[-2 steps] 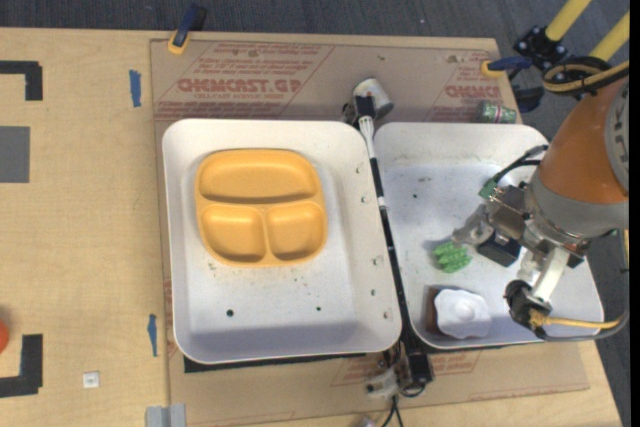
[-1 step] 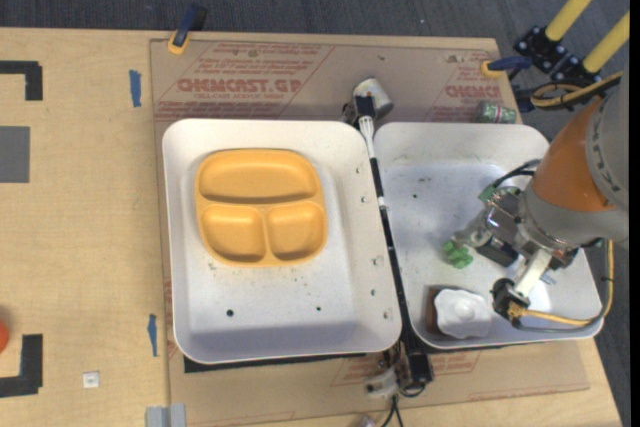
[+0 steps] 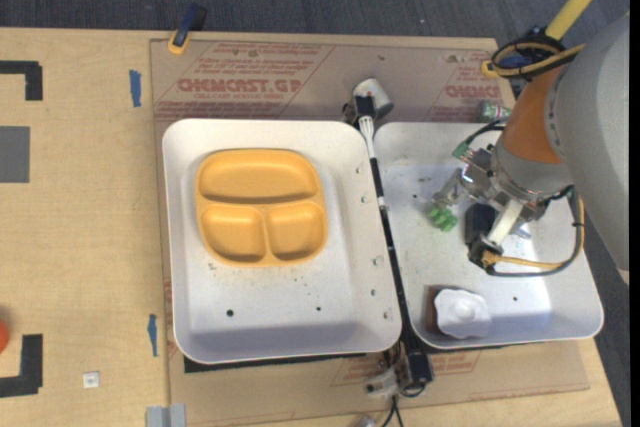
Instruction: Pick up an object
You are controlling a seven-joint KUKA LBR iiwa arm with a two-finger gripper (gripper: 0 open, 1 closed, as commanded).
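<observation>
Gripper low in the right bin, small green piece just beside it.
Nearest, a white lump sits by the front wall; further back, the gripper's hold cannot be told; an orange divided plate lies in the left bin.

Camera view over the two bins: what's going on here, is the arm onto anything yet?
The arm reaches in from the right, and its gripper is down over the right bin, right beside a small green object. Nothing can be seen held, so the pick is not yet done. A white object lies at that bin's near edge. An orange divided plate lies in the left bin, well away from the arm.
</observation>
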